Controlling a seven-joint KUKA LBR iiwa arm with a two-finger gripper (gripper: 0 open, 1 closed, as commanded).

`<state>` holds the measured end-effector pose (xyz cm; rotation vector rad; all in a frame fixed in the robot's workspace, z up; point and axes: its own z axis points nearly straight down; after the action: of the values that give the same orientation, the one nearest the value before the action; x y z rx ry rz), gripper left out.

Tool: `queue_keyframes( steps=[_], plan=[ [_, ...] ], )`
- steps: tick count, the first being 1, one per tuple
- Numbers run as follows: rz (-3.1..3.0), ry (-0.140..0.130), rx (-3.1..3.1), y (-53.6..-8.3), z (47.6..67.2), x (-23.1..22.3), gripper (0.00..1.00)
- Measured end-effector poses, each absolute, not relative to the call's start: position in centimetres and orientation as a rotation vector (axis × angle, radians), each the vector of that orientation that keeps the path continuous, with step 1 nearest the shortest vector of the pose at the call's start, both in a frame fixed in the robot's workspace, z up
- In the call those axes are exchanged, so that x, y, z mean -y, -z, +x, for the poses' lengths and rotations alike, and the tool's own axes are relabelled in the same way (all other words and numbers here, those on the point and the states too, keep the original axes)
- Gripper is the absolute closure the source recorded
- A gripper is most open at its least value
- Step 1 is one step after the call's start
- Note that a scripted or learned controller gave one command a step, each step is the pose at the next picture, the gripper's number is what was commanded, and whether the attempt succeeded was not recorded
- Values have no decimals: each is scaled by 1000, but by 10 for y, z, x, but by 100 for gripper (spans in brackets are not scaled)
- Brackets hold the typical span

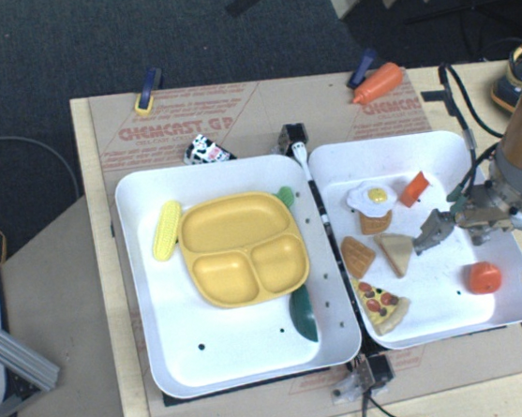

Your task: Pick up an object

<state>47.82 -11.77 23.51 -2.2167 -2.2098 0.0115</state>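
we locate the toys in the right bin (326, 162): an egg (371, 199), a red block (413, 188), a croissant (357, 256), a wedge (399, 254), a pizza slice (382, 302) and a tomato (483, 277). the gripper (431, 232) sits just right of the wedge; we cannot tell its state, and we see nothing held. in the left bin (149, 292) we note a yellow tray (242, 248), with corn (165, 230) beside it. a carrot (377, 83) lies on the bench beyond the bins.

Yellow tray (243, 248): smooth, glossy plastic. 2 white bins (149, 292): smooth, slightly shiny plastic. Bench top (258, 109): matt, printed cardboard. Gripper (431, 231): dull grey metal.
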Motion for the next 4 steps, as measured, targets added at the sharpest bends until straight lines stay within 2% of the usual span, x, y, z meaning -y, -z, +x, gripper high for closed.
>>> queue_keyframes(
  steps=[1, 3, 4],
  plan=[
    [-2220, 0, 2220, -240, 481, 118, 0],
    [-2217, -5, 2216, -151, 479, 107, 0],
    [-2217, -6, 2214, -97, 467, 103, 0]
  ],
)
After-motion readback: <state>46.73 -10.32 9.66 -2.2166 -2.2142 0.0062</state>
